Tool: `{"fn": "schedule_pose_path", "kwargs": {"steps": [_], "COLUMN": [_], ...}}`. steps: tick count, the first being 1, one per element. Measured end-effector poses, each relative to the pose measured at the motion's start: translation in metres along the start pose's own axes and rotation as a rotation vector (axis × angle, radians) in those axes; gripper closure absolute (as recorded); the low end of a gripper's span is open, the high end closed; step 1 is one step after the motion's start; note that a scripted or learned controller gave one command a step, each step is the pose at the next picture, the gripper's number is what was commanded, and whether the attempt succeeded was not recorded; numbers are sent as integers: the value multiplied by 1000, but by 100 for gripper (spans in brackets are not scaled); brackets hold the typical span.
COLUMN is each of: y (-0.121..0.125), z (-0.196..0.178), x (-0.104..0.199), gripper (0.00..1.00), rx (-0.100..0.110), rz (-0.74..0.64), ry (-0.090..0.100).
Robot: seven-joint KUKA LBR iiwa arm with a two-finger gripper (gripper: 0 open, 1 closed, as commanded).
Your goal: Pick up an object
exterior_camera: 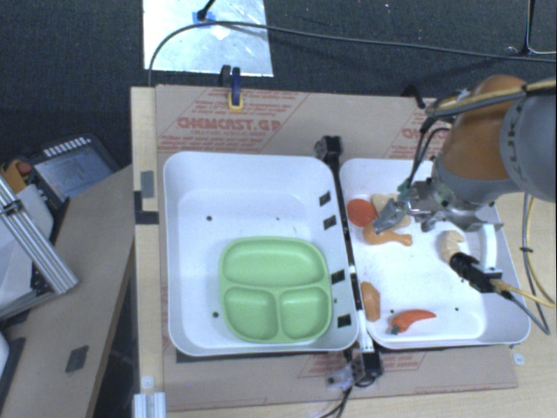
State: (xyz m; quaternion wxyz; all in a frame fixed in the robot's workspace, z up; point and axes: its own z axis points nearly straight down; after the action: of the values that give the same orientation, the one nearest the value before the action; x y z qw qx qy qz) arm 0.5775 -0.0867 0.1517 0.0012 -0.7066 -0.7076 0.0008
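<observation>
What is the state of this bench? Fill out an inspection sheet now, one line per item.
Surface: two white bins side by side, left bin and right bin.
Job's things: in the right bin, red piece, orange drumstick-shaped piece, pale piece, small orange piece, red-orange carrot-like piece.
Clutter: green divided tray in the left bin.
Grippers: gripper low over the drumstick-shaped piece; grasp cannot be judged.
Cables: black cable across the top.
Surroundings: silver plate, black device.

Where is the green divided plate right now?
The green divided plate lies in the left bin, toward its front right corner, near the divider between bins.
</observation>
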Motion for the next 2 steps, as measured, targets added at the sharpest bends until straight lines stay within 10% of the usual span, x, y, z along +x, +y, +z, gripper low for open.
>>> {"fn": "schedule_pose_path", "kwargs": {"steps": [1,2], "y": [-4,-3], "z": [55,42], "x": [-9,-9], "gripper": [0,100], "rx": [0,-5], "rz": [1,0], "ry": [0,-1]}}
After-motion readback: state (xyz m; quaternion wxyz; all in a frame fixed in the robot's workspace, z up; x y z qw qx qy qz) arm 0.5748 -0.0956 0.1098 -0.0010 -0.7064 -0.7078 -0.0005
